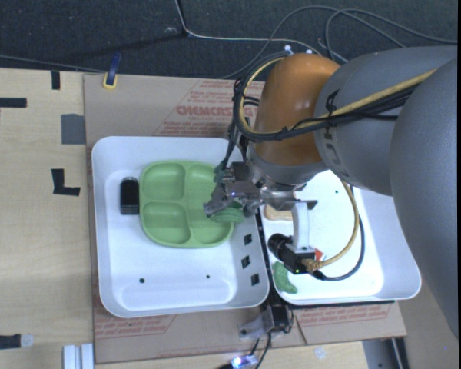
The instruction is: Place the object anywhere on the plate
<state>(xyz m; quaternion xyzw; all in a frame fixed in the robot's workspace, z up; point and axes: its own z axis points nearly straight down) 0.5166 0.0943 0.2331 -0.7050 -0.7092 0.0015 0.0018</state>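
The tool (229, 201) hung over the right edge of the green divided plate (169, 206), which lay in the left bin (107, 267). A small dark green object (232, 214) sat just beneath it, at the plate's right rim, but whether it was gripped or already resting there could not be told. A black block (128, 195) lay in the left bin beside the plate's left edge, and a green scrap (286, 284) near the right bin's (384, 283) front left corner. By my judgement the placing was close to finished, with release and withdrawal left.

Dark carpet (77, 14) behind wooden bench (31, 229)
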